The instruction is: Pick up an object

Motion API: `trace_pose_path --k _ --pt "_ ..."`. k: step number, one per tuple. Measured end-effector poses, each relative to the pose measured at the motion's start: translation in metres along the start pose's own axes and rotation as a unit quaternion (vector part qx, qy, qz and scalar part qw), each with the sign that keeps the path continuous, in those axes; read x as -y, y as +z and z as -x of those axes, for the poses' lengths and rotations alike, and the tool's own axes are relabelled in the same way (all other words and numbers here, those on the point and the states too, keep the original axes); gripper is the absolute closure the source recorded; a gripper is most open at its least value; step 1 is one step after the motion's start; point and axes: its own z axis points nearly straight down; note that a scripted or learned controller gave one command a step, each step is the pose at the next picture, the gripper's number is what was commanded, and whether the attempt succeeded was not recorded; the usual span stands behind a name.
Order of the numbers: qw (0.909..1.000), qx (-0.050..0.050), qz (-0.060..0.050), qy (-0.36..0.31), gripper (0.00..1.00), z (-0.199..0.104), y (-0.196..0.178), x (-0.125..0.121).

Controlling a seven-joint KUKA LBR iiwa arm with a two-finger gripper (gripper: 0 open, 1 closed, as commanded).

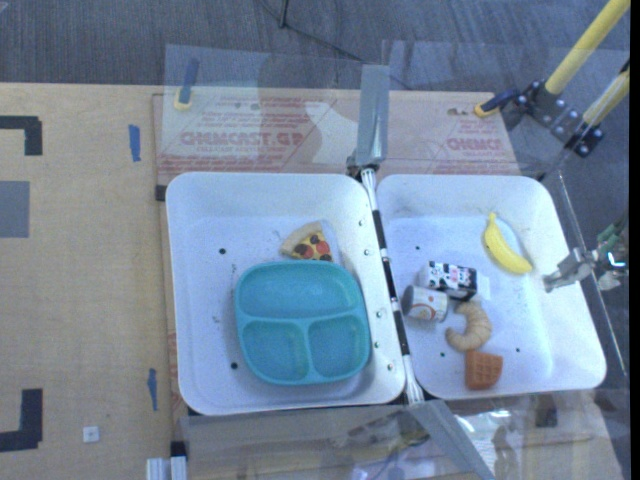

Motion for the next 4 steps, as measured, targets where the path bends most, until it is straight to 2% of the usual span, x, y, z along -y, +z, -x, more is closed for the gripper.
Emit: trace_pose_path --k 1,2,3,4 --pt "0.9983 -0.003 0.002 -0.058 0.0 -0.002 0.146 -0.058" --pt "0.9999 -0.003 0.003 -0.015 0.0 -0.006 0.152 -0.103" --pt "0.9998 -0.005 0.003 -0.02 0.0 -0.004 0.153 -0.145" --pt "0.9998 0.0 0.005 -0.022 1.0 -0.003 0.141 -0.147"
